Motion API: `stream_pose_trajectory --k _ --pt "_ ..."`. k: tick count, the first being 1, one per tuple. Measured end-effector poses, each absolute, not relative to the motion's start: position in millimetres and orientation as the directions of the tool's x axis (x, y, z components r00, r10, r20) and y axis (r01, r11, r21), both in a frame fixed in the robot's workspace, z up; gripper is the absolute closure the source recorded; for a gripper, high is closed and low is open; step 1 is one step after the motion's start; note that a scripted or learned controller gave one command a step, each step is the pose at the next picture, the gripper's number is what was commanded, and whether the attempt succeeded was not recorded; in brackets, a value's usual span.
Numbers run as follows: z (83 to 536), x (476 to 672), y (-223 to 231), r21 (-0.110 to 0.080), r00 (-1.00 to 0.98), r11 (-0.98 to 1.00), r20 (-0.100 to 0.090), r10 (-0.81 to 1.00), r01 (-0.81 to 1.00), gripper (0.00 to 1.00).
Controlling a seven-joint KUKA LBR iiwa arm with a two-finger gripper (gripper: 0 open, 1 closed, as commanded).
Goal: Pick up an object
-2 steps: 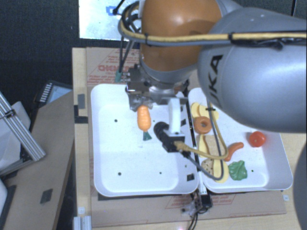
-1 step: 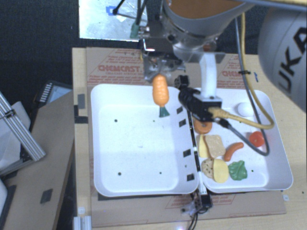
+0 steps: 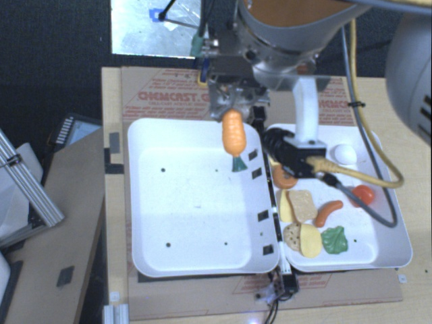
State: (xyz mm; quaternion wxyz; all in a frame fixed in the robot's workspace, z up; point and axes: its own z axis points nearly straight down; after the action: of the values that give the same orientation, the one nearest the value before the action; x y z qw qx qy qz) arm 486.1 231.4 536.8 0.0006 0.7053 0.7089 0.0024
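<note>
An orange toy carrot (image 3: 233,134) with a green stem tip hangs point-up from my gripper (image 3: 233,111), which is shut on its upper end. It is lifted above the far right part of the left white bin (image 3: 196,208), close to the divider between the bins. The arm's grey wrist and orange band fill the top of the view above it.
The right bin (image 3: 385,248) holds several toy foods: a white egg (image 3: 345,154), a red tomato (image 3: 364,194), a sausage (image 3: 328,212), a bread slice (image 3: 303,204), a green leaf (image 3: 335,239) and a cracker (image 3: 292,235). Cables and a black fitting (image 3: 290,155) cross its far side.
</note>
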Motion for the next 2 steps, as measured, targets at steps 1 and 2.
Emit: stream_pose_trajectory --k 1,2 --pt "535.0 486.4 231.7 0.002 -0.006 0.006 0.001 1.0 1.0 0.0" --pt "546.6 486.8 231.7 0.005 -0.011 0.011 0.003 1.0 1.0 1.0"
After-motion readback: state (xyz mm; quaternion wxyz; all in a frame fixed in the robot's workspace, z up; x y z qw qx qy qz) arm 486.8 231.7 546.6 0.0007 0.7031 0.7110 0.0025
